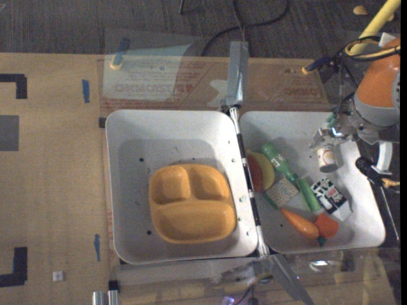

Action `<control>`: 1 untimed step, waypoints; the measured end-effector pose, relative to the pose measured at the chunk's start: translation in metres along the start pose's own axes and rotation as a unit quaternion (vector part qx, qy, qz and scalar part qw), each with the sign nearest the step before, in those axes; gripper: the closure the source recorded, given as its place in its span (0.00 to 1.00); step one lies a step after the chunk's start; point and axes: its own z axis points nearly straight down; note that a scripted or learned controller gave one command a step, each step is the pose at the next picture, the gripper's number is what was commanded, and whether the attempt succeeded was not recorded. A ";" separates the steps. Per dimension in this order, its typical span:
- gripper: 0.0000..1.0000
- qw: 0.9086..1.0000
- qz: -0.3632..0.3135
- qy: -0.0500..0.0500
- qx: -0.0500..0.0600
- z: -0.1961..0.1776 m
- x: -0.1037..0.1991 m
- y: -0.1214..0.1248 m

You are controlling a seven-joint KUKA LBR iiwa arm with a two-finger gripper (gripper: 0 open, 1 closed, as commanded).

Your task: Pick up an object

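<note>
The arm (380,91), grey with its orange band uppermost, reaches in from the right and hangs over the upper right corner of the right bin (372,234). Its tool (327,146) points down into that corner, just above the bin floor; whether it is released or clenched cannot be told from this angle, and nothing is seen gripped in it.

Nearest the viewer in the right bin lie an orange carrot (300,223) and, touching its right end, a small red piece (327,225). Just beyond them sit a black-and-white printed packet (331,194) and a pale green-grey block (282,192), with a long green bottle (291,176) slanting between them from upper left to lower right. Against the bin's left wall rests a round red and yellow-green fruit (261,170). A small white cup-like item (327,158) lies farthest in, directly under the tool.

The left bin (121,170) holds one orange divided tray (191,203), lying flat in its near half.

Beyond both bins, on the brown surface (51,170), lies a clear plastic sheet (152,68).
</note>
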 end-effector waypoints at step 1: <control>1.00 1.000 0.002 0.000 0.000 -0.105 0.070 0.023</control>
